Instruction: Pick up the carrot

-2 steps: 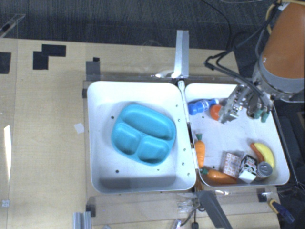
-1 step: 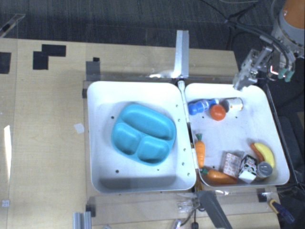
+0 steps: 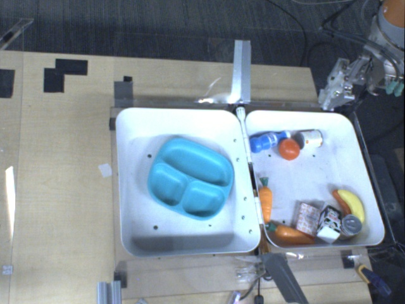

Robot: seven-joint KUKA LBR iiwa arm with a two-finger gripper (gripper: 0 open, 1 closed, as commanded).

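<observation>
The carrot (image 3: 266, 201) is small and orange with a green top. It lies upright along the left wall of the right bin (image 3: 362, 145), near the front. A second long orange vegetable (image 3: 293, 234) lies across the front edge just below it. My gripper (image 3: 336, 97) hangs above the bench beyond the right bin's far right corner, well away from the carrot. It is open with nothing between its fingers.
The right bin also holds a blue bottle (image 3: 264, 142), an orange ball (image 3: 290, 149), a small white can (image 3: 310, 138), a banana (image 3: 351, 202), a patterned box (image 3: 308, 216) and a tin (image 3: 352, 225). A blue divided plate (image 3: 190, 177) sits in the left bin (image 3: 134, 138).
</observation>
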